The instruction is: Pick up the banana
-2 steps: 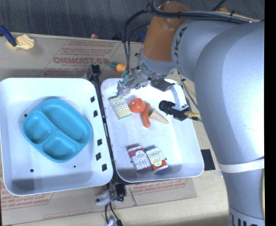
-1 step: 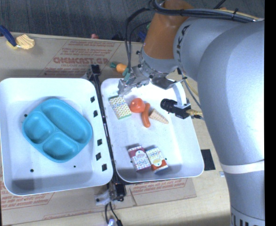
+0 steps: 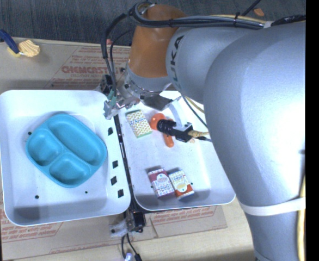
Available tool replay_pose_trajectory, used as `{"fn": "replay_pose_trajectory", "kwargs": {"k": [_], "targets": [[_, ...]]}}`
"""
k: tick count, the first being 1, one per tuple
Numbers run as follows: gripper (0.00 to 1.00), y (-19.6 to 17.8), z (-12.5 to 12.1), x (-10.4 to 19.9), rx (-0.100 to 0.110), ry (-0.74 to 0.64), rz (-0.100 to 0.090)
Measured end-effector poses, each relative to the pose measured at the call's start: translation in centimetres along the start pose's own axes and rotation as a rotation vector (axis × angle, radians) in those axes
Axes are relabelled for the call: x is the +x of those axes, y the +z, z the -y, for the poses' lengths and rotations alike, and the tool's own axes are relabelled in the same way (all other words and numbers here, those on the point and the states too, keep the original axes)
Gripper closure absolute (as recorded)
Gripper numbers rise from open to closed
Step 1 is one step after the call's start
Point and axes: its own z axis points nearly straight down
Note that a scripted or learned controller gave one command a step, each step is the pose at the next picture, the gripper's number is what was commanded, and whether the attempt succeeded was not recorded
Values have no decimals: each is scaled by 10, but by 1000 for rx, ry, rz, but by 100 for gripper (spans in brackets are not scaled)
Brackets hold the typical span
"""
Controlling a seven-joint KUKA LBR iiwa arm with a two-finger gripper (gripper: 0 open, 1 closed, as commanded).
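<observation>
So the big grey arm (image 3: 246, 91) is sprawled over most of the right bin (image 3: 203, 167), and the gripper (image 3: 113, 105) sits up by the far end of the wall between that and the left bin (image 3: 12, 145) (can't tell how open it is or whether it's got anything, too small and shadowed). The step in hand looks like locating the target, so I'd get a clean look before committing. The blue plate (image 3: 66, 148), the two little boxes (image 3: 170, 182) and the yellow patterned block (image 3: 139, 124) aren't it. I honestly can't place the banana. My guess is it's hidden under the arm, so I can't describe it. Bananas being curved and soft, I'd grab across the middle, gently.
</observation>
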Motion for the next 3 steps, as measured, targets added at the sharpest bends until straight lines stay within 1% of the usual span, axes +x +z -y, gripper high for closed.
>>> {"fn": "replay_pose_trajectory", "kwargs": {"k": [1, 2, 3], "targets": [[100, -10, 0, 0, 1, -4, 0], [100, 0, -39, 1, -2, -53, 2], [100, 5, -66, 56, -2, 125, 1]]}}
